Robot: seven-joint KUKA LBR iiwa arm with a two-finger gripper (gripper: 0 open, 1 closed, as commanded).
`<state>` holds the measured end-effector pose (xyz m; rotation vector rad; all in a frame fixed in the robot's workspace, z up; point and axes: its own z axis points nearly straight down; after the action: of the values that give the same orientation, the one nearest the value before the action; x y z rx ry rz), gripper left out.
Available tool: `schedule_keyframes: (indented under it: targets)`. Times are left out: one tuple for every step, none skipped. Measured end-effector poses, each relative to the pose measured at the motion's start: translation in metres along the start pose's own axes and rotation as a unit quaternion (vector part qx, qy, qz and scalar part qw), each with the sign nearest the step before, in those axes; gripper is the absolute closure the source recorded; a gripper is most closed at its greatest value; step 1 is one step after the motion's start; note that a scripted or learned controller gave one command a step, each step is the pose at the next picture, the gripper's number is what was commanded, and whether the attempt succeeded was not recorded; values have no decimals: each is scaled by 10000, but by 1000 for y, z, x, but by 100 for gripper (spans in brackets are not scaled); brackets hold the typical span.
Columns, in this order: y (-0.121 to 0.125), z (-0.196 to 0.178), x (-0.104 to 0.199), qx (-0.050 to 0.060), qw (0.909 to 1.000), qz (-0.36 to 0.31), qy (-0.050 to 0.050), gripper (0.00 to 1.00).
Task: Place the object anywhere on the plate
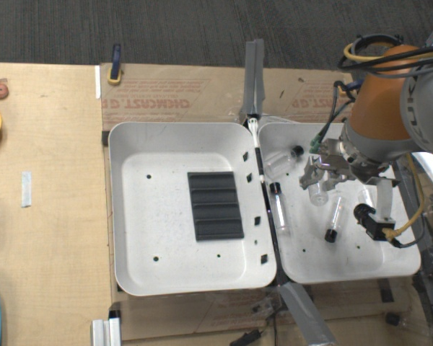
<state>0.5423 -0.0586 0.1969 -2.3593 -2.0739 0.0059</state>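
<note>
Grey arm's claw (319, 181) low in right bin (390, 262), over what looks like a clear vial (319, 194), grip state unclear, 2 more vials (335, 222) nearby, black ribbed plate (215, 206) in left bin (130, 265).

Dark grey ribbed carpet floor (166, 13) along the top; light wooden bench top (43, 157) at left; brown printed cardboard sheet (173, 96) under the bins; grey metal bracket (254, 78) standing between them; blue-handled clamp (115, 63) at the cardboard's corner.
</note>
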Motion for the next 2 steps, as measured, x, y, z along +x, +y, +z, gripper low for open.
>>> schedule_keyframes:
  targets:
    - [105, 0, 91, 1, 9963, 865, -4, 100]
    - [63, -65, 167, -6, 9890, -1476, -3, 100]
